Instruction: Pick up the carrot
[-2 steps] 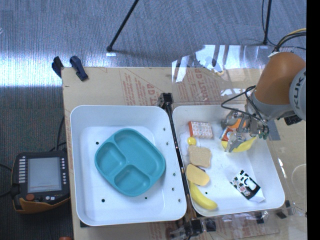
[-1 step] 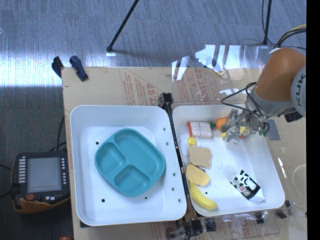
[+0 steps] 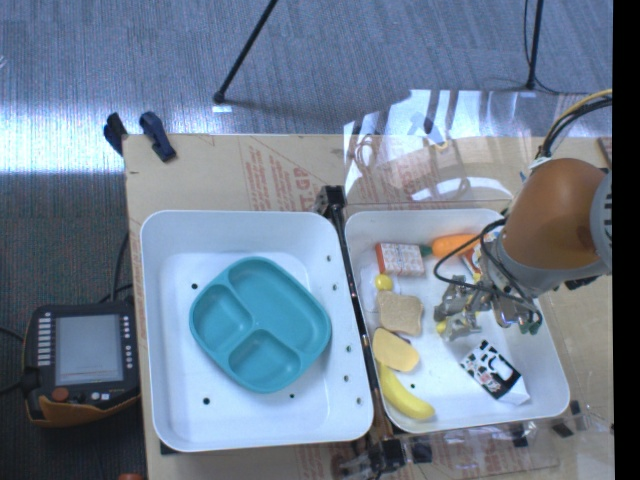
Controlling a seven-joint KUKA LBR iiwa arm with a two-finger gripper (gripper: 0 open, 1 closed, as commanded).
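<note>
Carrot [image 3: 452,244], orange, lying on its side near the 12 o'clock wall of the right bin [image 3: 555,368], green tip pointing toward 9 o'clock, right end tucked under the arm's bulk. Not held by anything. At 9 o'clock from it, just beside, a small pink-and-white wafer block [image 3: 402,259]. At 5 o'clock, near but apart, gripper [image 3: 462,320] hanging low over the bin floor, nothing visible between its metal parts; whether open or closed, impossible to tell from this slant. Above the gripper, at 3 o'clock of the carrot, arm [image 3: 560,223] with its orange band, reaching in from the right edge and covering the bin's upper right corner.

Farther out, toward 7 o'clock from the carrot: a small yellow piece [image 3: 383,282] by the bin's left wall, then a slice of bread [image 3: 401,314], then a pale yellow chip-shaped piece [image 3: 395,350], then a banana [image 3: 407,394] near the 6 o'clock wall, curved, touching the chip-shaped piece. At 5 o'clock of the gripper, a black-and-white carton [image 3: 494,371] lying flat.

Left bin [image 3: 165,388] at 9 o'clock, side by side with the right one, holding a teal divided plate [image 3: 260,323] with three compartments, set askew. Beyond, at far 9 o'clock on the floor, a control pendant [image 3: 83,360] with a grey screen. At 11 o'clock, two dark clamps [image 3: 140,134] on the bench corner.
</note>
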